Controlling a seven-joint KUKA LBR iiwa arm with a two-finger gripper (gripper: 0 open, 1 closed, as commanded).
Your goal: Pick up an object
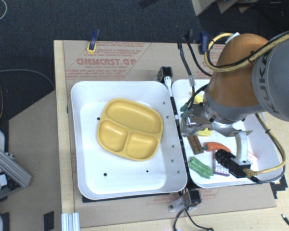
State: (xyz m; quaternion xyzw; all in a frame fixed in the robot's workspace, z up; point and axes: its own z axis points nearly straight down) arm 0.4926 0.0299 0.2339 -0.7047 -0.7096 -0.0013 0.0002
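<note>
Two shallow white bins are seen side by side on the bench. The left bin is occupied by a yellow divided tray, which lies flat near its middle with three compartments facing up. Past the shared rim, the right bin is crowded with small items. A brown bar is found near its left wall, a green pod-shaped object lies at the near left corner, and an orange carrot-shaped object rests just right of the brown bar. A yellow item is partly hidden at the far left under the arm. The gripper is positioned low over the left part of the right bin, above the brown bar. Whether the pincer is apart or together cannot be told; nothing is visibly held.
</note>
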